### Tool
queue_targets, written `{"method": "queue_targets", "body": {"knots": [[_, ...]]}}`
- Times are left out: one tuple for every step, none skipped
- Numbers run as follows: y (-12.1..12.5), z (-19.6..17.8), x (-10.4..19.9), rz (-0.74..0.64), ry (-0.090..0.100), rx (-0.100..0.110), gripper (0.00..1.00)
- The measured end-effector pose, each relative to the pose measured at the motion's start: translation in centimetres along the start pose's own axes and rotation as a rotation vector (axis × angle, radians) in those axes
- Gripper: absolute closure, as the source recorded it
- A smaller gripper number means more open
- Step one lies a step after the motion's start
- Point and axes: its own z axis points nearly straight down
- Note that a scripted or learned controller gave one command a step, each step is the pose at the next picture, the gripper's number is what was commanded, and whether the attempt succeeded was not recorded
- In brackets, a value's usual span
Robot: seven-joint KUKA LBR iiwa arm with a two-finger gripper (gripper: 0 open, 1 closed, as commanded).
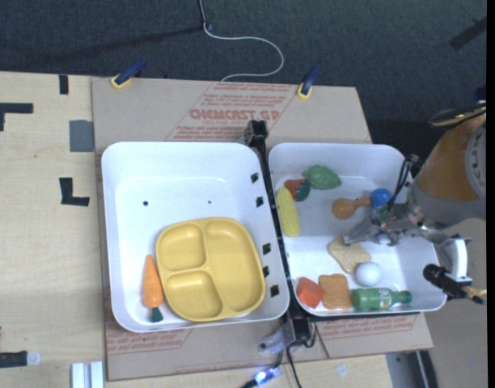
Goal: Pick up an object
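Note:
My gripper reaches in from the right and sits low in the middle of the right bin. It is just above a beige bread slice and next to an orange drumstick-shaped toy and a small blue object. A white ball lies just in front of it. Nothing shows clearly in its grasp. Also in this bin are a yellow corn cob, a green leafy toy, a red piece, an orange toast piece and a green bottle.
The left bin holds a yellow divided plate and a carrot at its front left. A black divider clip sits between the bins. The arm's orange band hangs over the right bin's right wall.

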Motion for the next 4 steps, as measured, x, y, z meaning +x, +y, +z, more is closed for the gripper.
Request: {"method": "queue_targets", "body": {"knots": [[0.3,-1.3,0.2,-0.003,0.004,-0.005,1.00],[0.0,-5.3,0.3,-0.001,0.000,-0.003,1.00],[-0.1,-9.7,1.2,-0.002,0.000,-0.004,1.00],[0.0,-14.1,1.2,-0.002,0.000,-0.004,1.00]]}}
